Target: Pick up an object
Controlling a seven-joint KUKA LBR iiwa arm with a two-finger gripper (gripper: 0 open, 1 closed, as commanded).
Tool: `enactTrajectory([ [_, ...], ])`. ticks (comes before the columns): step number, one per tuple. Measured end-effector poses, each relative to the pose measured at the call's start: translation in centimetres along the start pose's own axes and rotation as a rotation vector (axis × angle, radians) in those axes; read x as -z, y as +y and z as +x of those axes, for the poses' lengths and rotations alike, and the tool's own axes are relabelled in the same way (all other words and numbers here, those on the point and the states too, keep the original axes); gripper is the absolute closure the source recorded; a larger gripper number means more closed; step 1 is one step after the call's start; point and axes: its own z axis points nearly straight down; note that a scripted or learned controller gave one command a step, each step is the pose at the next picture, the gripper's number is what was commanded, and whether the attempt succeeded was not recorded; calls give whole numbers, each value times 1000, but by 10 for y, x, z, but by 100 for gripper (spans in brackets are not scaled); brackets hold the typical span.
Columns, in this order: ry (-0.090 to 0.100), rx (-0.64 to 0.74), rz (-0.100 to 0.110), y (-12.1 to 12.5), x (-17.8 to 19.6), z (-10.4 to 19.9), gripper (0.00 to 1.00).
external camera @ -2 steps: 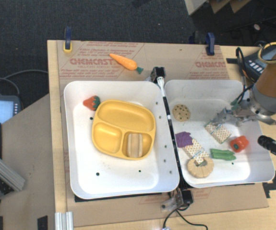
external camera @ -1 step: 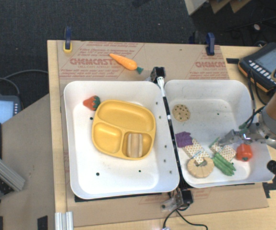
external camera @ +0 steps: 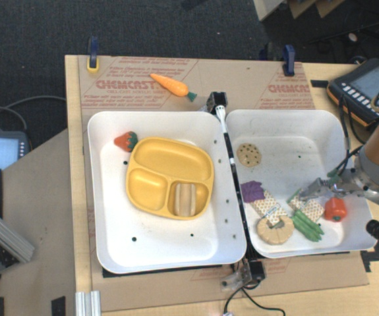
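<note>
Camera view shows the gripper [external camera: 308, 193] low in the right bin [external camera: 288, 120], near its front right corner. Whether its jaws are parted cannot be told. A green bean pod [external camera: 307, 226] lies just below them, long axis running diagonally.

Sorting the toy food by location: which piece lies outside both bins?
The orange carrot, lying on the cardboard behind the left bin; every other piece sits inside a bin.

Grey arm [external camera: 378, 176] with orange band, metal fingers [external camera: 311, 191], dark cable.
</note>
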Motion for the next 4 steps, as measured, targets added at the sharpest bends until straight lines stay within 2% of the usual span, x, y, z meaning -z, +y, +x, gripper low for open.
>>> enactTrajectory([
  [1,-4,7,3,55,-4,83,0],
  [2,-6,0,5,111,-5,85,0],
  [3,-6,2,4,162,-6,129,0],
  [4,-6,-3,10,160,-6,128,0],
])
